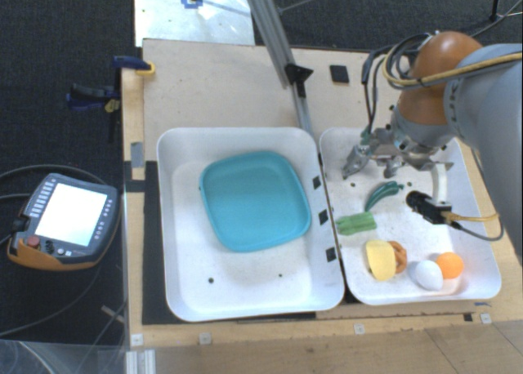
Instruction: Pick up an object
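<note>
From the camera above, the gripper point(369, 171) hangs over the far part of the right bin point(409, 297), arm reaching in from the right, and its fingers look spread wide with nothing between them. Nothing has been picked yet, by my reading. Just near of it lies a curved teal piece point(382, 194), close but apart from the fingertips, which looks the likeliest target. Next along, a green block point(356, 223) lies by the bin's left wall. At the near end there's a cluster: a yellow block point(379, 260) touching an orange-brown lump point(398, 254), then a white egg point(426, 274) right beside an orange ball point(449, 264). That crowding probably makes the near group awkward, since fingers would bump the neighbours. The left bin point(176, 225) carries a big teal plate point(255, 201) lying flat, likely too broad for this gripper. Both bins sit side by side on the surface point(212, 78), so either is within reach. For the teal piece I'd expect a short drop and fingers set across its narrow width.
</note>
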Action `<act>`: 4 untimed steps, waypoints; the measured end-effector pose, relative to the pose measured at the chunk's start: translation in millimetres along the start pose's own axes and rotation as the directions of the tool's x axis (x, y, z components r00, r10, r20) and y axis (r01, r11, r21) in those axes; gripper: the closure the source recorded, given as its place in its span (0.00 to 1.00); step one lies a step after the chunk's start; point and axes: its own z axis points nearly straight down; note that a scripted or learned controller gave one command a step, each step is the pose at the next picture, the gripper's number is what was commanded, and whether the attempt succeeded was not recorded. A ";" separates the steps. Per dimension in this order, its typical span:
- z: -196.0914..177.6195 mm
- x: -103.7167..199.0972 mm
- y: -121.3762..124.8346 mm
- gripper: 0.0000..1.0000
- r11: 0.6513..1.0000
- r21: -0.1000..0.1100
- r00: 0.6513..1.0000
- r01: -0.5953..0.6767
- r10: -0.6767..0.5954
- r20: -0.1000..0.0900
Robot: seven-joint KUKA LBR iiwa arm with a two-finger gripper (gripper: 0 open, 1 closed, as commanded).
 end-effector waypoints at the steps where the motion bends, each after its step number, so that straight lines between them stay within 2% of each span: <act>1: -14.0 -0.2 1.8 1.00 1.000 -0.007 1.000 0.000 0.000 0.000; 2: -76.2 -3.4 -1.3 1.00 1.000 -0.010 1.000 0.000 0.000 0.001; 4: -171.2 -5.7 -9.3 1.00 1.000 -0.009 1.000 0.000 0.000 0.001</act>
